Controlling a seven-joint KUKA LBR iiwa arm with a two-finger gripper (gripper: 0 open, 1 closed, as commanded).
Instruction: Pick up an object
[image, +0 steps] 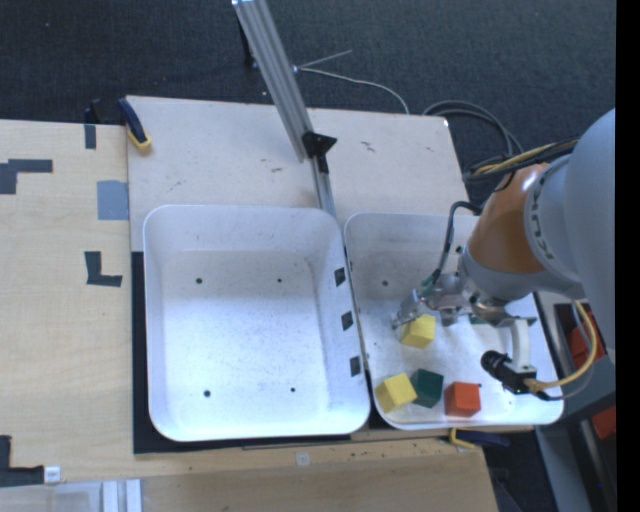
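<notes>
- A blue-and-yellow clamp (135, 125) grips the far left corner of the bench (60, 210), where grey tape marks dot the pale wood.
- The left bin (160, 320) sits beside its twin, its white floor speckled with dark flecks.
- A metal rail (285, 85) slants down from the top edge to the point where the two bins meet.
- In the right bin (385, 245), the gripper (420, 318) is closed around a yellow block (419, 331), tilted and pinched between its fingers near the bin's middle.
- Along the near wall lie a second yellow cube (397, 390), a dark green cube (428, 386) touching it, and an orange-red cube (462, 398) just beside them.
- The grey arm (575, 215), with its orange band, enters from the right; cables trail past it.
</notes>
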